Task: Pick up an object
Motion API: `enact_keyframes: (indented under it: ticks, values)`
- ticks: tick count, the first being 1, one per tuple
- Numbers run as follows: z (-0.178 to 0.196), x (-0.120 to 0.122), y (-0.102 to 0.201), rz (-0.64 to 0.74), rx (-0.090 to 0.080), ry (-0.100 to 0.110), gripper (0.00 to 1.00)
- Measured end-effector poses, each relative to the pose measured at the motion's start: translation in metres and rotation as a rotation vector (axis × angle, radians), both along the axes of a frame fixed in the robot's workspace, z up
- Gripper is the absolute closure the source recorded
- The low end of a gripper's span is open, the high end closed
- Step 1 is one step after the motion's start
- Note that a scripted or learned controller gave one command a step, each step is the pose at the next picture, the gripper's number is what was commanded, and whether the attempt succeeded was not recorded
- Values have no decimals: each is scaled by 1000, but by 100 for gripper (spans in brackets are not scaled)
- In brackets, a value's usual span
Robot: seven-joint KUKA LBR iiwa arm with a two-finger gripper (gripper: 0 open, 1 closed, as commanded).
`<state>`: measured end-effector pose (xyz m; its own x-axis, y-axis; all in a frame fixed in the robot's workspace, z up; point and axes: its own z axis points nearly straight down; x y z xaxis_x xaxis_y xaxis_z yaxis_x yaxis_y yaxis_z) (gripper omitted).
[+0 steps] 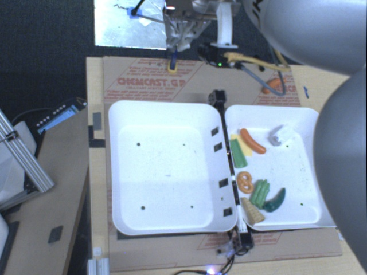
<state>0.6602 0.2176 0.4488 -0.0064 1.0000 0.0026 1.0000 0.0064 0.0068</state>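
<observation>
The gripper (179, 43) hangs above the far edge of the bench, beyond both bins. The left bin (123, 153) adjoins the right bin (304, 211), which holds an orange sausage (253, 141), a yellow piece (245, 148), green stick (238, 153), pretzel (245, 181), green pods (260, 192), dark green pepper (275, 200), tan wedge (252, 212) and grey block (277, 135).

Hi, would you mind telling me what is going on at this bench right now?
A grey robot arm reaches in from the right, its claw up beyond the far end of the bins, over the cardboard sheet, with nothing between its fingers. The pick has not begun. The right bin holds small toy foods: a sausage, a green stick, a pretzel, a green pepper and a grey piece. The left bin lies beside it.
</observation>
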Motion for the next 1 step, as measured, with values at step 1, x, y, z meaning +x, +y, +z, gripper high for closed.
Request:
enact_keyframes:
  ticks: [1]
  values:
    - [23, 9, -8, -5, -2, 3, 100]
